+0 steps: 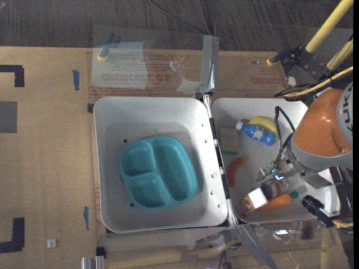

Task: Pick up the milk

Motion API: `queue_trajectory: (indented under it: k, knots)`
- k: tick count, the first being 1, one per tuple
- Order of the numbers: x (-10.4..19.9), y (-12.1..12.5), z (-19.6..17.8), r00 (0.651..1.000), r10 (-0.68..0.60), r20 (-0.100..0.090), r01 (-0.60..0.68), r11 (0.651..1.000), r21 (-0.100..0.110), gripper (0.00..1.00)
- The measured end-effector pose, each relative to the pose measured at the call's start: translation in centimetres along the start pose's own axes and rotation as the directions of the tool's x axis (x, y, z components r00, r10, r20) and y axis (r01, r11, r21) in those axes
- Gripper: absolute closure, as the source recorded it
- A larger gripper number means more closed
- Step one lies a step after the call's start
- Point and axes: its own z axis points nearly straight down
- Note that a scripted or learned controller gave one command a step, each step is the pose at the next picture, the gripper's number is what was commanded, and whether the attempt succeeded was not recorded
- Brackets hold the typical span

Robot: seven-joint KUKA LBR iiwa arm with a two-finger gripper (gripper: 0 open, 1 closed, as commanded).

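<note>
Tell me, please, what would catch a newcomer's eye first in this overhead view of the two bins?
The teal divided plate stands out most, lying alone in the left bin. Next comes the arm's orange band, hanging over the right bin, with the end effector low among small items there. Among them are a blue-and-white bottle beside a yellow banana near the back, and a carrot at the front.
</note>
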Motion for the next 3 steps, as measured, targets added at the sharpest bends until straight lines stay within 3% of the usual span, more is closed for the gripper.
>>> queue_trajectory:
  k: [1,2,3]
  knots:
    - [-7.2,-4.1,-14.7,0.930,0.368,0.003,-0.368,0.930,0.011,1.00]
    - [-9.7,1.2,-27.8,0.852,0.524,0.006,-0.524,0.851,0.010,1.00]
    - [-5.6,-2.8,-28.0,0.947,0.323,0.001,-0.323,0.946,0.013,1.00]
